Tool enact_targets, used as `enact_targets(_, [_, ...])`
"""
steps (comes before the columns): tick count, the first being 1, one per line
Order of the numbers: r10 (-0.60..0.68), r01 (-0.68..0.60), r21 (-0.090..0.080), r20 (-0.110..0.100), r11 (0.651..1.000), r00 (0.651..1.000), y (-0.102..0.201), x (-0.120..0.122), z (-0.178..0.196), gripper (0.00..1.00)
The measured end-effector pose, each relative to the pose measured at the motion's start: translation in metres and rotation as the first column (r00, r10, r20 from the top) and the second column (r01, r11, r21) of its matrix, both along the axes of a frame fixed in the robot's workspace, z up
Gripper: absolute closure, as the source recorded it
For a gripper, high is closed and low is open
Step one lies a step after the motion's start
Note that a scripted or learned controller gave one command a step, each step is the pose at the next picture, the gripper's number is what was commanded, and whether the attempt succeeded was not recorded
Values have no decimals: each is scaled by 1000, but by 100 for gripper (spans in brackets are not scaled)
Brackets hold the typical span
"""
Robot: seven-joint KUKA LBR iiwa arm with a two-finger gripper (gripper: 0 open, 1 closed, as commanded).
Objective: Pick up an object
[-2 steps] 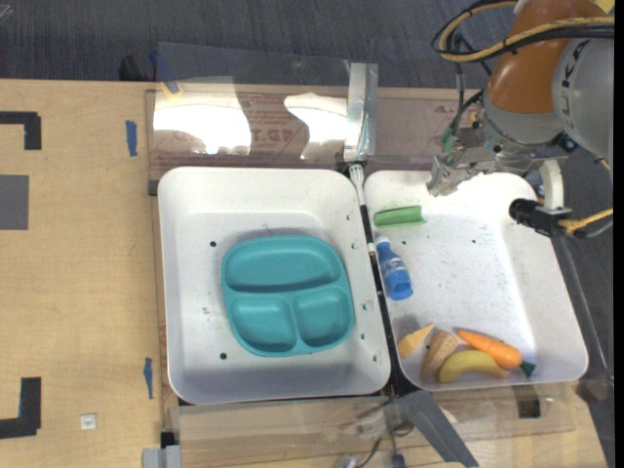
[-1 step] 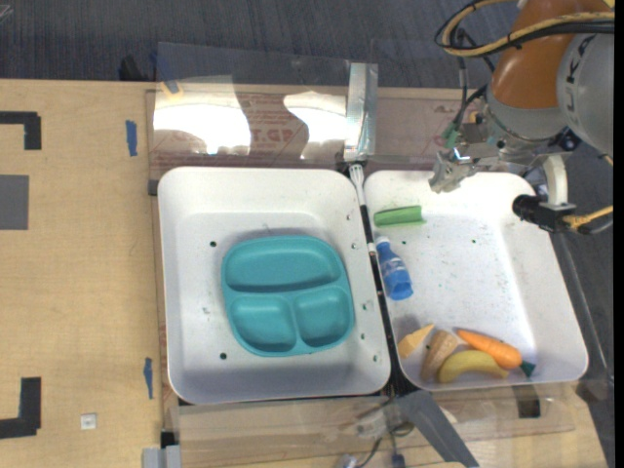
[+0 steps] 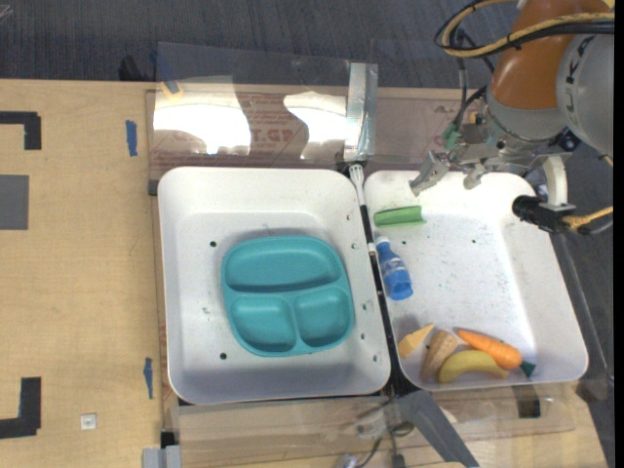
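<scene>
Near edge of right bin point(image 3: 551, 291): carrot point(image 3: 490, 347), banana point(image 3: 466, 364), w/ a tan item, maybe bread point(image 3: 429, 342). Mid: blue bottle point(image 3: 394, 270), green block point(image 3: 398, 216). Far: gripper point(image 3: 456, 172) above bin rim, fingers spread, nothing held.

The arm point(image 3: 570, 57) comes in from the upper right, grey with its orange band point(image 3: 531, 61) above the wrist; yellow and black cables loop over the band; the wrist tips down and left; the gripper point(image 3: 450, 172) hangs low at its end, its metal parts splayed; nothing shows between them.
</scene>
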State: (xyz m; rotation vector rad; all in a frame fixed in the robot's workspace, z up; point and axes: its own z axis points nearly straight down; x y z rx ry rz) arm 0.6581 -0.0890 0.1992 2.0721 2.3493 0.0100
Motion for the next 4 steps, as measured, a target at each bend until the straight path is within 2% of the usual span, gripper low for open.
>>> enact_targets(1, [54,-54,2,-18,999,998,-11,6,-80,0])
enact_targets(2, [9,-9,1,0,1000,1000,-12,13,-107,0])
enact_targets(4, [-24,24,0,0,1000,1000,-8,12,-107,0])
